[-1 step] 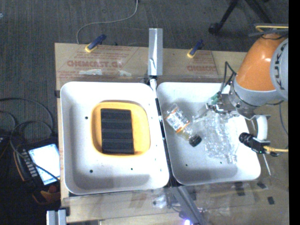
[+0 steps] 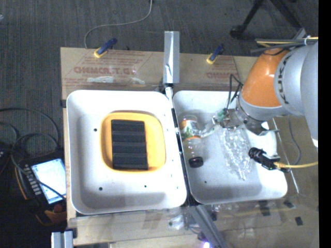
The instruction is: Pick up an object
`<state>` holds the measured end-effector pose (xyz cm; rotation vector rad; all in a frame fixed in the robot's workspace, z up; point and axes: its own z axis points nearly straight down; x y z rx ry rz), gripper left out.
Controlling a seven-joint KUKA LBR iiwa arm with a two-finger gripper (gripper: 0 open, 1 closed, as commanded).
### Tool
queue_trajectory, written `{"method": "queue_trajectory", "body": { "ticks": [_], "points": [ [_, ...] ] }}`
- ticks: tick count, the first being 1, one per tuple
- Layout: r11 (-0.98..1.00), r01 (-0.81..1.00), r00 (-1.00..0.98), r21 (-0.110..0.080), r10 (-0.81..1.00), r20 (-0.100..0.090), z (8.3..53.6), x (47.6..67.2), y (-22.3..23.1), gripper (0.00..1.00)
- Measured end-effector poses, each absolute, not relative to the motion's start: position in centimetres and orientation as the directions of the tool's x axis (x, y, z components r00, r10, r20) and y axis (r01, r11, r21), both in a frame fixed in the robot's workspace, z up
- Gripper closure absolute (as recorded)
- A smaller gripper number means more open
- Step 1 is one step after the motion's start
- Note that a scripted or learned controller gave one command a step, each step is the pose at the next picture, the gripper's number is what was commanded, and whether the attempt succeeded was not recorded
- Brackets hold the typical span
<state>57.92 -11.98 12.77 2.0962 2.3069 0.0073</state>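
White plastic forms the two bins on the worktop, and we work from the single camera view above them.

1. Locate the tool. The arm reaches in from the right, and the tool hangs over the upper middle of the right bin. The wrist hides its tip, so we cannot tell whether it is wide or narrow, and we see nothing held in it.

2. Locate the candidates. A clear bottle lies on its side along the left wall of the right bin, with its black cap toward the near edge. A strip of crinkled clear plastic lies just below the tool, near the bin's middle. In the left bin a yellow tray carries a black ribbed block, well apart from the tool.

3. Choose the target. We judge the crinkled plastic and the bottle to be the closest options. The bottle offers a firmer, rounder body, while the plastic is likely to crumple and slip.

4. Make the approach.
- We open the tool wide before descending.
- For the bottle, we turn the tool across its long axis and centre on the labelled middle, not the cap.
- We keep clear of the bin wall beside the bottle, since a collision there could roll it away.
- We close only at the bin floor, then lift straight up.
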Motion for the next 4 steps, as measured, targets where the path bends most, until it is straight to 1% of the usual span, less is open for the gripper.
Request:
{"method": "queue_trajectory", "body": {
  "ticks": [1,2,3,4],
  "points": [
    [0.159,0.987,-0.159,-0.001,0.987,-0.003,18.3,59.8,-19.8,0.00],
    [0.160,0.987,-0.160,0.000,0.987,0.000,21.2,60.3,-17.4,0.00],
    [0.258,0.966,-0.258,0.001,0.966,-0.001,9.5,60.6,-19.3,0.00],
    [0.348,0.937,-0.348,0.013,0.937,-0.012,9.1,58.0,-19.0,0.00]
  ]
}}
